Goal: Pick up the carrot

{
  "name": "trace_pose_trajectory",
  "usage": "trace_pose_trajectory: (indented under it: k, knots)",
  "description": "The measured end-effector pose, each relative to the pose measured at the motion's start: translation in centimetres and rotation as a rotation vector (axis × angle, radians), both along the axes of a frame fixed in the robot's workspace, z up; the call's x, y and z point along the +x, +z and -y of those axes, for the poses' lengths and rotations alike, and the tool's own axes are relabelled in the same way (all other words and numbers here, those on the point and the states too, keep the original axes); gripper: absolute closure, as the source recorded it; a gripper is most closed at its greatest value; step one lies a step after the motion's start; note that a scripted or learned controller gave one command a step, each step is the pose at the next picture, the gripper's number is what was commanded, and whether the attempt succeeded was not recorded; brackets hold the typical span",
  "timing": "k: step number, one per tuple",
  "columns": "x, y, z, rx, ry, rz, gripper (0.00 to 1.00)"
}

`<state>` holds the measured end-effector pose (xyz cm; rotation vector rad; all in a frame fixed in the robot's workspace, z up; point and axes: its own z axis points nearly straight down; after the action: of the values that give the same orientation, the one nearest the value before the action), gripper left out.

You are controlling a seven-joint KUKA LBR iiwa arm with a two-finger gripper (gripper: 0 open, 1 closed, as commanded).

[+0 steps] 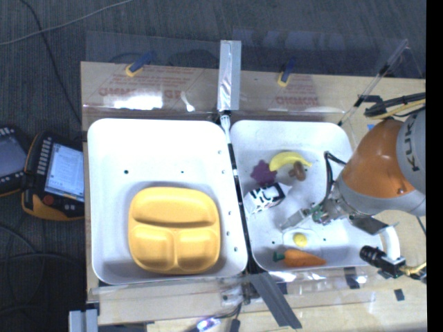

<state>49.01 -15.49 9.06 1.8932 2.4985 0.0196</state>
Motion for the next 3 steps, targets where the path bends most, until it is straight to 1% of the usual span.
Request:
trace_pose_trajectory:
  k: [1, 2, 3]
  knots:
    - [0.0, 0.1, -3.1, -0.01, -0.11, 0.005, 0.0]
    - [0.0, 0.0, -0.8, -0.006, 0.075, 0.004, 0.0]
    - [2.2, 19.7, -0.2, -0.01, 0.111, -0.014, 0.0]
